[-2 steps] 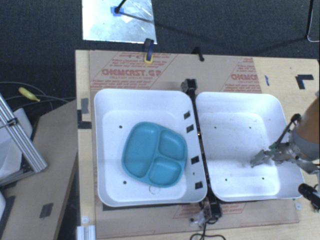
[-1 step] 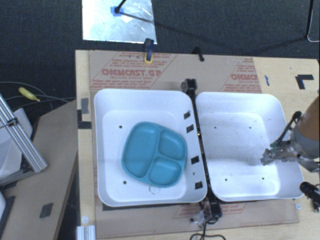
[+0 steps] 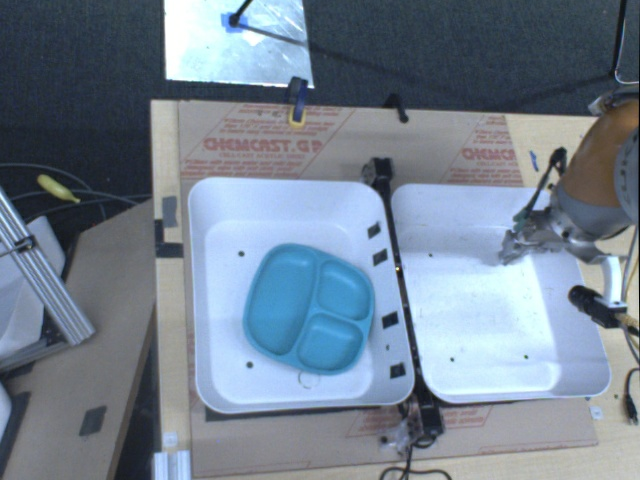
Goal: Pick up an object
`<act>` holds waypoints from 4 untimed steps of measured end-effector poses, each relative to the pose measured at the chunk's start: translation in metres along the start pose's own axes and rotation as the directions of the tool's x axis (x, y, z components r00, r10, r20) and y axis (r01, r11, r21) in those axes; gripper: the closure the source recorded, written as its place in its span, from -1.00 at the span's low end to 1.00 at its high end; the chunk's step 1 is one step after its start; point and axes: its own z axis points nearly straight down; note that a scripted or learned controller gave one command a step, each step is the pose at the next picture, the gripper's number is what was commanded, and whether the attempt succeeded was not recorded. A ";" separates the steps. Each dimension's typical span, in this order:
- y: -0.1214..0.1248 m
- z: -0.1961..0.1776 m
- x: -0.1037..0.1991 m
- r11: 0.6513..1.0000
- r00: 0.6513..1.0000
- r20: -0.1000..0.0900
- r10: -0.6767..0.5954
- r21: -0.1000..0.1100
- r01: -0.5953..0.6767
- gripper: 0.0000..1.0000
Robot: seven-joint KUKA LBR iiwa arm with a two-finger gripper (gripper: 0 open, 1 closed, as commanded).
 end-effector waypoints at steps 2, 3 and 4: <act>-0.070 0.012 -0.002 1.000 1.000 -0.005 0.012 0.018 -0.012 -1.00; -0.122 0.011 -0.001 1.000 1.000 -0.005 0.012 0.016 -0.012 -1.00; -0.118 -0.030 -0.001 1.000 1.000 -0.002 0.007 0.008 -0.007 -1.00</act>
